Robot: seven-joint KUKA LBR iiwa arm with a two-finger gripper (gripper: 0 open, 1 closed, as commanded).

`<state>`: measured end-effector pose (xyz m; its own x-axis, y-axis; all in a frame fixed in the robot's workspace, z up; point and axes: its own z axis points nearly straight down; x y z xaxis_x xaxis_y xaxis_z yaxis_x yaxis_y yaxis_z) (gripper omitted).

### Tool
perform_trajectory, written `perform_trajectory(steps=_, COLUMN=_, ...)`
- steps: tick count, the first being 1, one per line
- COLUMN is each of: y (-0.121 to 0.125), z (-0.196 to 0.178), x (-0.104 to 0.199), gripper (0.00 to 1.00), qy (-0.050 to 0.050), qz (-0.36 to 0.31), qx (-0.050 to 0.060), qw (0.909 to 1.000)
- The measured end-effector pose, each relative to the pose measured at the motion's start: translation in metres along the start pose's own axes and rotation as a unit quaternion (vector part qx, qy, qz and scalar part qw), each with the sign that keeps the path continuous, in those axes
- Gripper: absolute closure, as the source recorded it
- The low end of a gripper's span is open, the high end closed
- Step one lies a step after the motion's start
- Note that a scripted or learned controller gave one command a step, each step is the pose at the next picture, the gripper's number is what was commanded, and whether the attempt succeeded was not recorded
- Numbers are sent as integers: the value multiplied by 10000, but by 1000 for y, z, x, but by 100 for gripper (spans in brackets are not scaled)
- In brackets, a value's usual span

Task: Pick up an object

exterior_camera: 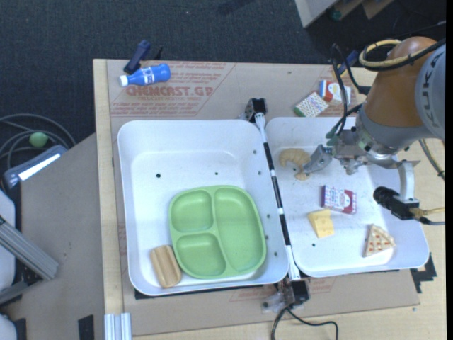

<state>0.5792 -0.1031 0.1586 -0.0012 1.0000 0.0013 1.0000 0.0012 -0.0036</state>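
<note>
In the right bin (333, 261) lie a tan croissant-like pastry (291, 157), a small maroon and white carton (338, 199), a yellow cheese block (322, 224) and a waffle wedge (379, 241). My gripper (316, 160) reaches in from the right and sits low at the bin's upper left, just right of the pastry and close to touching it. A small tan piece (302, 176) lies just below the fingertips. Nothing shows held between the fingers.
The left bin (141, 161) holds a green divided plate (216, 231) and a tan bread piece (165, 265) at its front left. A blue and white bottle (145, 75) lies on the cardboard behind it. A small printed box (311, 105) sits behind the right bin.
</note>
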Motion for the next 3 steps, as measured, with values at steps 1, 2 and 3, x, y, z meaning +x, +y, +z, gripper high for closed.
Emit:
perform_trajectory(steps=1, y=-48, z=37, x=-7, gripper=0, qy=-3, qz=10, qx=-4, qw=10000)
perform_trajectory(steps=2, y=-76, z=75, x=-13, gripper=0, qy=-3, qz=9, qx=-3, qw=10000)
perform_trajectory(steps=3, y=-75, z=65, x=-13, gripper=100, qy=-4, qz=11, qx=-19, qw=10000)
